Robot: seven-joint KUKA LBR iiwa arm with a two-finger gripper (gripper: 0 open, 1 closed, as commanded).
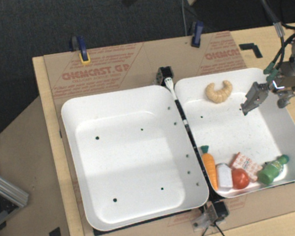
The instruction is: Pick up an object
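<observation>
My gripper [268, 100] hangs over the right side of the right bin [285, 136], open, with nothing between its fingers. A tan croissant [219, 91] lies at the bin's far end, to the left of the gripper. Along the near edge sit an orange carrot [209, 165], a small white block [224, 175], a red tomato-like piece [240, 178], a pink-and-white packet [246, 162] and a green bottle [272, 170]. The gripper touches none of them.
The left bin [86, 153] sits beside the right one, with a black divider strip [184, 125] between them. Both rest on a cardboard sheet [127, 62] held by blue clamps [80, 46]. Cables [278, 59] hang near the arm at the right.
</observation>
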